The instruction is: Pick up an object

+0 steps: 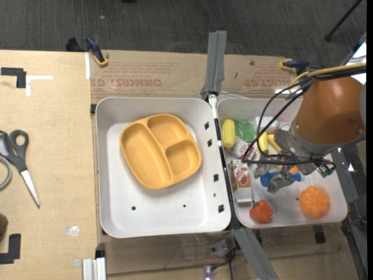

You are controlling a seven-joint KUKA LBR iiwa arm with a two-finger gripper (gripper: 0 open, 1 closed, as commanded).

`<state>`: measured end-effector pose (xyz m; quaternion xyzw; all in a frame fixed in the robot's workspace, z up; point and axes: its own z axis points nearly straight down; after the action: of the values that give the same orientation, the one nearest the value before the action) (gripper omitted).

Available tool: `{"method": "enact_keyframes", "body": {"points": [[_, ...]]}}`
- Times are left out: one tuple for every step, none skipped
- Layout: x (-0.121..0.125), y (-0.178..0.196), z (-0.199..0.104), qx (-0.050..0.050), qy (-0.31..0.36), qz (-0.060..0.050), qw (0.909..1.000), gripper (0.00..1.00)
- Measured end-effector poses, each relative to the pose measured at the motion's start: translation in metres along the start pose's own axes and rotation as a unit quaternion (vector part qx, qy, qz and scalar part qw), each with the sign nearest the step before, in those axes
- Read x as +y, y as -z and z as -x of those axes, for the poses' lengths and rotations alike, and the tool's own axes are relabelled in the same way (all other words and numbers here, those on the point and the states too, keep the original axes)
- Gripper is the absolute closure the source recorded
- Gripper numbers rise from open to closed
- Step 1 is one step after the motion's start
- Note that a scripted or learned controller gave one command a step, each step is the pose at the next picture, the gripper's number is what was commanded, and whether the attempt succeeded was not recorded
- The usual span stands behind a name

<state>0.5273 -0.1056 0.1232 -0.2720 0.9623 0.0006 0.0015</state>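
Tray (160,150) in left bin (111,214), toys crowding right bin (335,217)

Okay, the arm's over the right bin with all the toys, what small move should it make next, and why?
Probably a short, straight descent: the hand hangs over the blue toy in the crowded right bin, and nothing shows between its fingers. That's only a judgement; the wrist hides much of it.

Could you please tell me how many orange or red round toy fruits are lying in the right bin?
2: an orange pumpkin near the front right, a red tomato at the front left. The arm may hide others.
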Motion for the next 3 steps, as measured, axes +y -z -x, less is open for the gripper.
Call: {"method": "enact_keyframes", "body": {"points": [[0.034, 0.099, 0.033, -0.001, 0.050, -0.001, 0.9988, 1.00], [-0.004, -0.031, -0.005, 0.000, 0.067, 0.000, 0.9977, 1.00], [-0.004, -0.031, -0.005, 0.000, 0.067, 0.000, 0.9977, 0.00]]}}
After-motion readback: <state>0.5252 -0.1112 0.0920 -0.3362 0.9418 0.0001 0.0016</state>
